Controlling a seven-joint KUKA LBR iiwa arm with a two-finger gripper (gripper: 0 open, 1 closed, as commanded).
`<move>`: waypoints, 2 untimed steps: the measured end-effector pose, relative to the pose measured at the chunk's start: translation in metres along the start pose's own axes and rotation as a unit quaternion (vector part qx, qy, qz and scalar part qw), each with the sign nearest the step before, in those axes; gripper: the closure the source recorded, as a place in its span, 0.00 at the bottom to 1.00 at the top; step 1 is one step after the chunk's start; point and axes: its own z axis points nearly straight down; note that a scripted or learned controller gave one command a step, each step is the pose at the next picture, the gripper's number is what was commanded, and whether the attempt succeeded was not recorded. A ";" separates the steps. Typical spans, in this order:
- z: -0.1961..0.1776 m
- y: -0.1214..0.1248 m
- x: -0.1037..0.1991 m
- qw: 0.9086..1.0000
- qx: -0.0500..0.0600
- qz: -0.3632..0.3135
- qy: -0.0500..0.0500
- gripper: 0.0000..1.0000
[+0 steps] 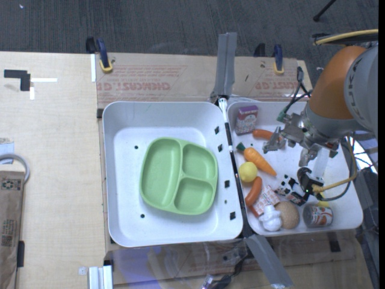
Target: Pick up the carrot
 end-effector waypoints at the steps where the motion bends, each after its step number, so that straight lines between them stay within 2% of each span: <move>1: 0.064 -0.015 -0.011 0.986 0.000 -0.166 0.000 0.00; 2: 0.063 0.028 0.009 0.974 -0.001 -0.227 0.001 0.00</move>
